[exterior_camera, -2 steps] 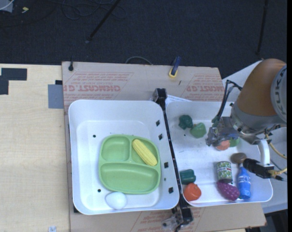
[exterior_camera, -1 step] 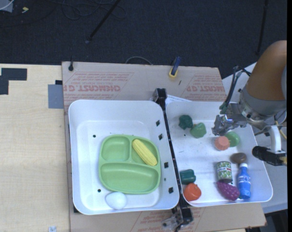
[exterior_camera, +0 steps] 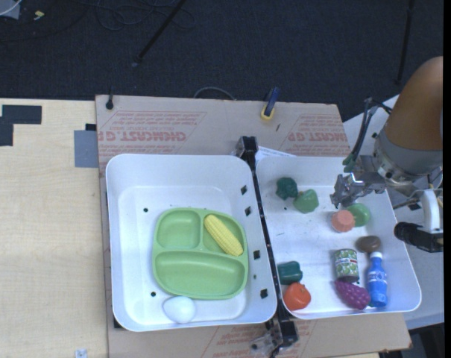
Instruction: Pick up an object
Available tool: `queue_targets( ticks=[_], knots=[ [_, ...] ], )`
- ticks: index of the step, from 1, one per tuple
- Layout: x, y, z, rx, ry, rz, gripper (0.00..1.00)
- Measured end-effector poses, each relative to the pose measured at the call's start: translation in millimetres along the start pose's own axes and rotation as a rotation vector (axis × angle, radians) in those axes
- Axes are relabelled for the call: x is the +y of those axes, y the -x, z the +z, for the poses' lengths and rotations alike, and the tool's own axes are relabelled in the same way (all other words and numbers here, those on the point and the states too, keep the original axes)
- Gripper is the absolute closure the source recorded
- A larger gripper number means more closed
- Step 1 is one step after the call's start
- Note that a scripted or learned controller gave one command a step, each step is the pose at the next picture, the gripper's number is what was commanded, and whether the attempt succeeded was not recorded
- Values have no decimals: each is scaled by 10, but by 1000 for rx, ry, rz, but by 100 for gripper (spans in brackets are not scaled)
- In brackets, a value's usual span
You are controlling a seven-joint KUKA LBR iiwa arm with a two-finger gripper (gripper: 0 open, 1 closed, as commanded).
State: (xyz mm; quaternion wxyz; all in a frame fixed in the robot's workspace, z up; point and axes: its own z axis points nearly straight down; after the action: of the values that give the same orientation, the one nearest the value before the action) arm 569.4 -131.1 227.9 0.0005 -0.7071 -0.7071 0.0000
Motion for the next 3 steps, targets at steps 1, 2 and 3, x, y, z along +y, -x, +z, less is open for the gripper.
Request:
queue_targets(
  ticks=[1, 2, 3],
  knots=[
    [125, -491, 111, 2, -3, -3, 100],
    [283, -997, -38, 1, 0, -4, 100],
    [422, -1444, 97, 0, -1, -3, 100]
  ],
)
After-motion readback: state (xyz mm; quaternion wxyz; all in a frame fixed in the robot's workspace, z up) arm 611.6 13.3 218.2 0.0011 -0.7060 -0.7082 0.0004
